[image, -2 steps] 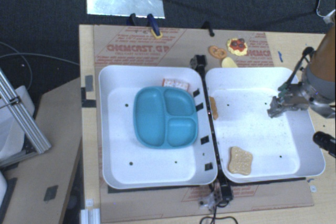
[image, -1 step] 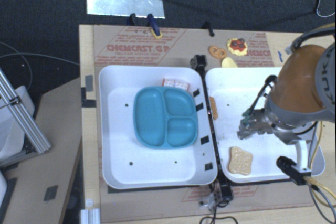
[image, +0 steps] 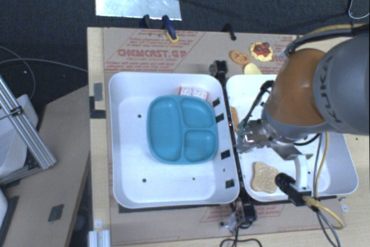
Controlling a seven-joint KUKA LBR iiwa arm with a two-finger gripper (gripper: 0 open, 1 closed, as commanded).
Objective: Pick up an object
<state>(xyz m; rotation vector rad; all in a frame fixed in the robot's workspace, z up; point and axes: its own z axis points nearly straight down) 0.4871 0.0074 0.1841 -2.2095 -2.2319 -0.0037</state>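
The left bin (image: 124,124) holds a blue divided plate (image: 182,128) lying flat near its middle, with a small red-and-white packet (image: 193,92) just behind it against the back wall. The right bin (image: 341,176) holds a tan slice of toast (image: 265,177) near its front edge. The arm (image: 315,89) hangs low over this bin, covering much of it. The gripper (image: 250,137) sits near the divider; how it stands cannot be told.
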